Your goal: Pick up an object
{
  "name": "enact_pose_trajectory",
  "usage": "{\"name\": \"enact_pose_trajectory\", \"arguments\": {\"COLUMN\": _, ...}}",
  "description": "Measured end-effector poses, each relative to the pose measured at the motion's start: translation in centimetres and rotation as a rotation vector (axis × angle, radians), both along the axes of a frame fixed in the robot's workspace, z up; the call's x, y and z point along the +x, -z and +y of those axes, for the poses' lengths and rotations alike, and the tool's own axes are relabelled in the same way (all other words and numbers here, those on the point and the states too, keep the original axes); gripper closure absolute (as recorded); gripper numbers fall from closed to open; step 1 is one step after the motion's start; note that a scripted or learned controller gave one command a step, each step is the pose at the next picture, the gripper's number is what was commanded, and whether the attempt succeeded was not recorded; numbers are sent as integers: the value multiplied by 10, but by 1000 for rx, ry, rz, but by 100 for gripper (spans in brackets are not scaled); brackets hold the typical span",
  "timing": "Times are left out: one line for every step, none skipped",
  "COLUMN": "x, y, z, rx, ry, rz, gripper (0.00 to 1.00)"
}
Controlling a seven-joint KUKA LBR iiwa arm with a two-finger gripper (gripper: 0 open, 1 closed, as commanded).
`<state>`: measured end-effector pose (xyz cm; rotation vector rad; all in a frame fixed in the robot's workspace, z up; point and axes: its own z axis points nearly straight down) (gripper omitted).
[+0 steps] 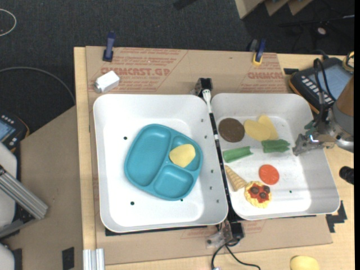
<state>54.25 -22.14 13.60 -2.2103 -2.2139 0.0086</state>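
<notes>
Nearby, hand, green piece, tomato slice

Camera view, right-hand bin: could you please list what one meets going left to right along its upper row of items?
Brown disc → yellow piece → dark green piece → end effector.

In the right bin I see a brown disc at eleven o'clock, a yellow piece and green pieces mid-bin, a red disc, cone and pizza toward six.
</notes>
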Motion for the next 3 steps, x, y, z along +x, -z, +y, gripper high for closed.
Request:
{"name": "enact_pose_trajectory", "arguments": {"x": 3, "y": -21, "z": -2, "rx": -7, "ry": 1, "rz": -16, "gripper": 100}}
{"name": "enact_pose_trajectory", "arguments": {"x": 39, "y": -187, "z": -3, "rx": -14, "ry": -2, "rz": -35, "gripper": 100}}
{"name": "enact_pose_trajectory", "arguments": {"x": 80, "y": -66, "z": 6, "rx": -1, "ry": -1, "rz": -4, "gripper": 100}}
